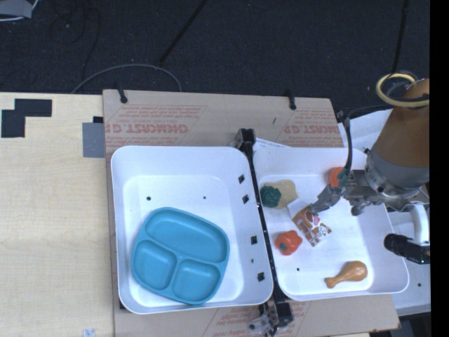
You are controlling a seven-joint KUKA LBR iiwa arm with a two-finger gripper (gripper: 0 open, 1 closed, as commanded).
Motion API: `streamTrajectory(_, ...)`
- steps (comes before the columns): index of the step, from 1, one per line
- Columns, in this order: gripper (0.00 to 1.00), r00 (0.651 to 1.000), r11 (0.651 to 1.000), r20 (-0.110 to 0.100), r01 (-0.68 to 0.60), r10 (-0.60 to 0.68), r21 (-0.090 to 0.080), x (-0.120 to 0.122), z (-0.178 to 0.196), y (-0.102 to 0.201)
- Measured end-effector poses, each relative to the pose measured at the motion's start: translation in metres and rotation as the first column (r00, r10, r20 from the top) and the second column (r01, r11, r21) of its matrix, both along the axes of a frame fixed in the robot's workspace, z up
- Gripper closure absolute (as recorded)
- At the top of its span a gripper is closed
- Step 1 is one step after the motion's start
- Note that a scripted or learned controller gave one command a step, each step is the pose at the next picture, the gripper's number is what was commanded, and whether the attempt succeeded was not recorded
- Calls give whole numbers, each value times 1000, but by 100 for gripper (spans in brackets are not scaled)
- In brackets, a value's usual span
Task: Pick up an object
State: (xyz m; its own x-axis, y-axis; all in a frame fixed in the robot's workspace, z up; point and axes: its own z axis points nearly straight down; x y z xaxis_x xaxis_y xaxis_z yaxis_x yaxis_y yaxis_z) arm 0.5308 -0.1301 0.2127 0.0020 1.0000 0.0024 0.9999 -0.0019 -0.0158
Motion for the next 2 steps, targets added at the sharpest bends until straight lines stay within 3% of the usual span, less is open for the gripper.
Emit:
streamTrajectory(1, 0, 1000, 1000, 14, -2, 2, -2, 3, 7, 0)
streamTrajectory(2, 0, 1000, 1000, 8, -3, 3, 0, 4, -54, 8)
